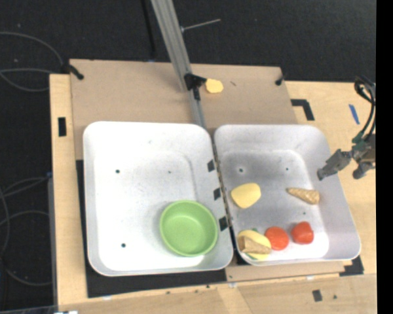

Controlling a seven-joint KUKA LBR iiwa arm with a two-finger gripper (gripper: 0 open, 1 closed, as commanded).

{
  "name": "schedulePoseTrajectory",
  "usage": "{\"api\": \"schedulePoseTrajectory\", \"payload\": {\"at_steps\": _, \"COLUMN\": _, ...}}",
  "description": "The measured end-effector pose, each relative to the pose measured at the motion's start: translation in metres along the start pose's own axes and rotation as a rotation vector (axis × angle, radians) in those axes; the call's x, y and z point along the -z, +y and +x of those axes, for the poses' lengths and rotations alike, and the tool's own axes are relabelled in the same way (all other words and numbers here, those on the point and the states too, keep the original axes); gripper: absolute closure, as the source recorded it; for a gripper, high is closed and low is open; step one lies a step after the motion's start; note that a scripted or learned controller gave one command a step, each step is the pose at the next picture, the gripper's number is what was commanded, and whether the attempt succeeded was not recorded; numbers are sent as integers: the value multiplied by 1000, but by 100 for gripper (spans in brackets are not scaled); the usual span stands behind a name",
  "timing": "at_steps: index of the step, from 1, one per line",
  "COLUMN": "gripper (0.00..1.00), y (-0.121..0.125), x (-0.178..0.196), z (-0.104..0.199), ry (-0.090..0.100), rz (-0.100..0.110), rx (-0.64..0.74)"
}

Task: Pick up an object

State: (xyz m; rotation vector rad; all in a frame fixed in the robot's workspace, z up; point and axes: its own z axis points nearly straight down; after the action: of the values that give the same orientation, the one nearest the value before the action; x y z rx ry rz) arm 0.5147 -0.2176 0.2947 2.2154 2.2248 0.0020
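**Fingers at the right bin's rim, nothing between them**

The gripper [346, 166] sits at the right edge of the view, over the right rim of the right shallow white plastic bin [275, 139]. Two dark fingers [330, 165] show, spread apart, with nothing clamped between them. One finger points down-left over the bin's wall; the other lies just to its right, near the frame edge.

Objects relative to the fingers, all in the right bin:
- tan cone-shaped piece [304, 194], lying on its side, closest to the fingers, just below and left of them, not touching.
- pale yellow rounded lump [245, 195], further left of the fingers, near the divide between the bins.
- red blocky object [302, 233], below the fingers, near the bin's front wall.
- red-orange round object [277, 238], just beside the red blocky one, on its left.
- yellow and tan mixed item [255, 244], at the front-left corner, well apart from the fingers; its exact form is unclear.

The left shallow white plastic bin [131, 149] holds a light green round bowl [188, 227], upright, far left of the fingers.

A small yellow piece [213, 86] lies on the table [131, 90] behind the bins, beside a slanted grey metal rail [170, 31].
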Motion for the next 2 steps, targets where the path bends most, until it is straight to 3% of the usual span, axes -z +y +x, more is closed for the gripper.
{"api": "schedulePoseTrajectory", "payload": {"at_steps": 1, "gripper": 0, "y": 0, "x": 0, "z": 0, "ry": 1, "rz": 0, "rx": 0}}
{"api": "schedulePoseTrajectory", "payload": {"at_steps": 2, "gripper": 0, "y": 5, "x": -59, "z": 5, "ry": -1, "rz": 6, "rx": -4}}
